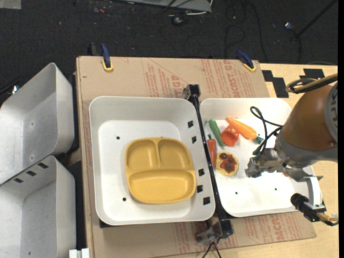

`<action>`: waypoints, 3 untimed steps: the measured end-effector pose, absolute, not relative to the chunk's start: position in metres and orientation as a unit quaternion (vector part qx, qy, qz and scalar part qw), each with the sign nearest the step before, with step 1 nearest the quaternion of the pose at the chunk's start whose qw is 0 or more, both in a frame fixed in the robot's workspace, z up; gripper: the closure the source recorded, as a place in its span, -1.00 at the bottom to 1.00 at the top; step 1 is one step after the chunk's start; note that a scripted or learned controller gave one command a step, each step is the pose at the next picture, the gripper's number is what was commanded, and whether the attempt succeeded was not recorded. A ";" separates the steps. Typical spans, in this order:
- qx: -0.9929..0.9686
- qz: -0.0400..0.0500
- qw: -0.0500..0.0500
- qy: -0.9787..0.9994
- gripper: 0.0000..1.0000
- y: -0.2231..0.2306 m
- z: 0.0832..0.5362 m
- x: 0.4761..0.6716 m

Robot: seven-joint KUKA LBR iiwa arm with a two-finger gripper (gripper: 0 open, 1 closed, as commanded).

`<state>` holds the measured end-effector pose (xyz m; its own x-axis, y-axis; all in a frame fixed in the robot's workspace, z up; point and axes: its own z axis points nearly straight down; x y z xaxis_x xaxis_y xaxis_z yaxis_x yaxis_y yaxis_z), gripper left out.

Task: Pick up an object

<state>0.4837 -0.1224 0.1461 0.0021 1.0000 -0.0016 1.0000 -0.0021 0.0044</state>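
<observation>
The right bin (258,200) holds several toy foods at its left and back: an orange carrot (241,127), a red pepper piece (230,137), a green bean (215,130), a thin red chilli (212,150) and a small round pizza (227,164). My gripper (255,167) reaches down into this bin from the right, just to the right of the pizza and below the carrot. The orange band of the arm (312,123) hangs over the bin's right side. Nothing shows between the fingers.
The left bin (107,144) bears a yellow divided plate (159,170). A black divider (203,144) runs between the bins. Both stand on a cardboard-covered bench (161,74). White trays (32,122) lie off the bench at the left. A black cable (263,123) loops near the carrot.
</observation>
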 end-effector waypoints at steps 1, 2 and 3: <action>0.707 0.001 0.003 0.708 1.00 -0.127 0.189 0.484; 0.706 0.001 0.002 0.708 1.00 -0.127 0.209 0.485; 0.704 0.001 -0.001 0.710 1.00 -0.070 0.203 0.490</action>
